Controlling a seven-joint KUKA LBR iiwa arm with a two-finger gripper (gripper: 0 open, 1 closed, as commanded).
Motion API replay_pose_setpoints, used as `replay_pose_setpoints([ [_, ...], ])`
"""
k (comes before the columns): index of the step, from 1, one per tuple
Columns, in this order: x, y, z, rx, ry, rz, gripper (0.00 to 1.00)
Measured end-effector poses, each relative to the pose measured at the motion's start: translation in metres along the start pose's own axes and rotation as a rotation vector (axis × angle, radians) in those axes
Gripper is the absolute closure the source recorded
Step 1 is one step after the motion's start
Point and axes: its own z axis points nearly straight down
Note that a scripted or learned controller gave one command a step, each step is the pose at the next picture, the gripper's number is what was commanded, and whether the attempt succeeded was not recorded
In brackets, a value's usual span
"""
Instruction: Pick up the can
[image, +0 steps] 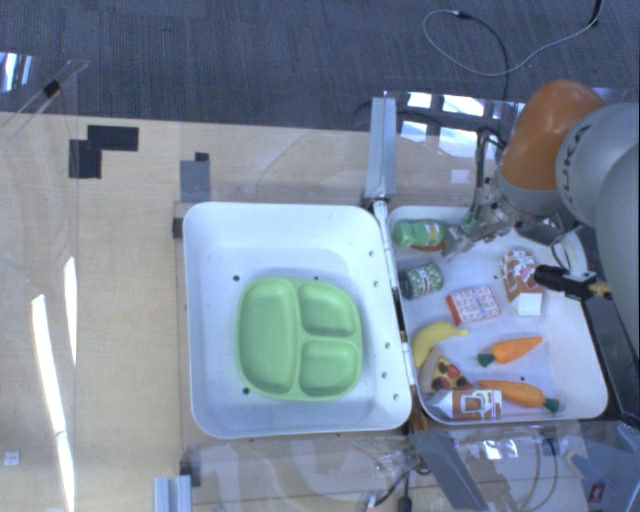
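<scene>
The can (422, 279) lay on its side in the right bin (590, 340), near the bin's left wall at about 9 o'clock from the bin's centre. Just above it, at 12 o'clock, lay a green bottle (418, 234). The end effector (468, 232) hung low over the bin's upper part, at 2 o'clock from the can and just beside the bottle; whether it was spread or pressed together could not be told. A banana (432, 340) lay at 6 o'clock from the can, with two carrots (512, 350) further right. A green tray (300, 338) sat in the left bin (210, 300) on the counter (100, 330).
</scene>
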Motion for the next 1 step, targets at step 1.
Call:
replay_pose_setpoints([
  [1,0.0011,0.0003,0.0003,0.001,0.002,-0.001,0.00],
])
